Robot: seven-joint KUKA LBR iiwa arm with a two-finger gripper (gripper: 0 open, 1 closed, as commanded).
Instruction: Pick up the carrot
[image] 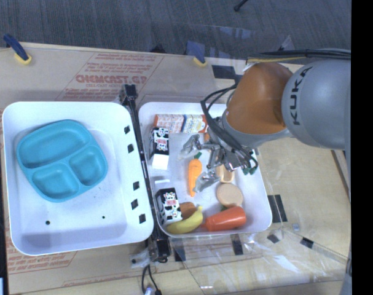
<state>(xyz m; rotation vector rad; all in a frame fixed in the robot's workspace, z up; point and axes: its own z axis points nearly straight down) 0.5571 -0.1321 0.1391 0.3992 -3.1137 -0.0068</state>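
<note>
An orange carrot point(193, 176) lies lengthwise near the middle of the right bin point(257, 192). My gripper point(208, 165) hangs low over the bin just right of the carrot, its metal fingers point(206, 180) spread on the carrot's right side. The fingers stand open and nothing is between them. The arm's orange band point(257, 100) and grey wrist cover the bin's upper right part.
The right bin also holds a banana point(186, 223), a red pepper-like piece point(225, 219), a round tan bun point(229, 195), two black-and-white cartons point(160, 141) point(169, 204), a white block point(160, 161) and a box point(180, 123). A blue divided plate point(60, 159) sits in the left bin point(26, 238).
</note>
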